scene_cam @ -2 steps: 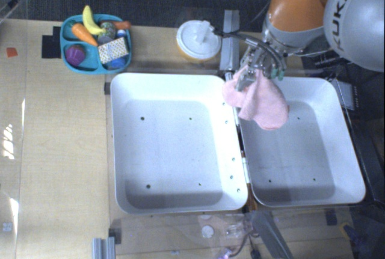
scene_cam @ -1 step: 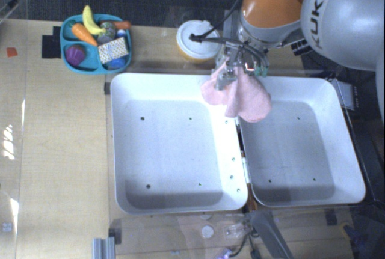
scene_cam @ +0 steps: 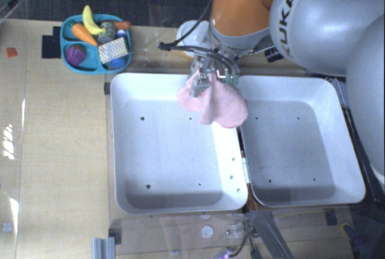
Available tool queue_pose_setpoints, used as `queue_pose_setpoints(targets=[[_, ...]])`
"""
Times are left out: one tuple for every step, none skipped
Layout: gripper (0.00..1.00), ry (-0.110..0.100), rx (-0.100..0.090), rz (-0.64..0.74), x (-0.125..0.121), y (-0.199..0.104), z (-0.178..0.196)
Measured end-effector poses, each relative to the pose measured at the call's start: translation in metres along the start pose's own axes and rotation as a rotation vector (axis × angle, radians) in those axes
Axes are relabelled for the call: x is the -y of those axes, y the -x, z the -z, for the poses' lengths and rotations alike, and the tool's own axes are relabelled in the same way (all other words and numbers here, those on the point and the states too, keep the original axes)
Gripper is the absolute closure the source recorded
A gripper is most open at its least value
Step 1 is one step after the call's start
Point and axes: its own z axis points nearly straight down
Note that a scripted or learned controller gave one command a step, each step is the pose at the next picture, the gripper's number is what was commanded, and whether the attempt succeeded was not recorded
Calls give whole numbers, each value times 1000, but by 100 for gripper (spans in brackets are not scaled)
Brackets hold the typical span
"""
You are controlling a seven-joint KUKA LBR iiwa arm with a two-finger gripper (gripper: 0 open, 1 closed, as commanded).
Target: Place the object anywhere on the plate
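Gripper [scene_cam: 207, 79] is clenched on a pink cloth [scene_cam: 215, 104], dangling w/ it. Blue plate [scene_cam: 67, 41] w/ toy food sits far off to its left; both white bins [scene_cam: 174, 149] below it.

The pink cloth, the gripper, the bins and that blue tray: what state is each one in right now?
pink cloth: lifted, hanging from the gripper above the bins' shared edge.
gripper: shut on the cloth.
left bin: upright, on the bench.
right bin: upright, beside it.
blue tray: holding toy food.
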Motion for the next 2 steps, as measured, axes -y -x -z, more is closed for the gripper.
queue_pose_setpoints(targets=[[100,1,1,1,-49,-5,-4],[0,1,2,1,-49,-5,-3]])
